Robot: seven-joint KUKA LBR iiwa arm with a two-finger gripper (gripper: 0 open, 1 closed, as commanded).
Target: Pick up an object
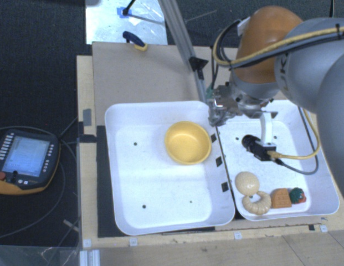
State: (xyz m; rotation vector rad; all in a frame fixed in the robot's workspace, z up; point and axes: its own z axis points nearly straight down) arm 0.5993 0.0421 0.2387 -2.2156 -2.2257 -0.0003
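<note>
A yellow bowl sits upright in the left bin, toward its upper right part. Near the front of the right bin lie a cream egg-shaped thing, a pale ring, an orange-brown square piece and a small green and red item. My gripper hangs over the rim between the two bins, at their far end, just up and right of the bowl. Nothing can be seen held in it.
The grey arm with its orange band covers the far part of the right bin. A metal pole slants down to the bins' far edge. A teach pendant lies on the floor to the left.
</note>
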